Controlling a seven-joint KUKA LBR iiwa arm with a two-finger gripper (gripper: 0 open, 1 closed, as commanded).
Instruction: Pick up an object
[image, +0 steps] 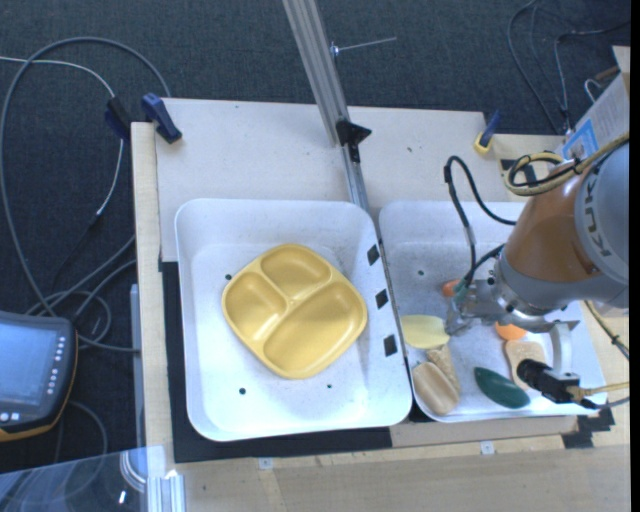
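Note:
The right bin (420, 232) holds several small items. There is a pale yellow piece (423, 330), a tan bread-like piece (437, 386), a dark green piece (501, 388), an orange piece (510, 331), a tan piece (521, 353) and a small red-orange piece (452, 288). My gripper (462, 318) is low in this bin, just right of the pale yellow piece and below the red-orange one. The orange-banded wrist (545, 255) hides most of it. I see nothing held.
A yellow divided plate (294, 310) lies in the middle of the left bin (200, 240). A metal pole (318, 60) rises behind the bins, and black clips (381, 298) line the wall between them. Cables (462, 205) hang over the right bin's back.

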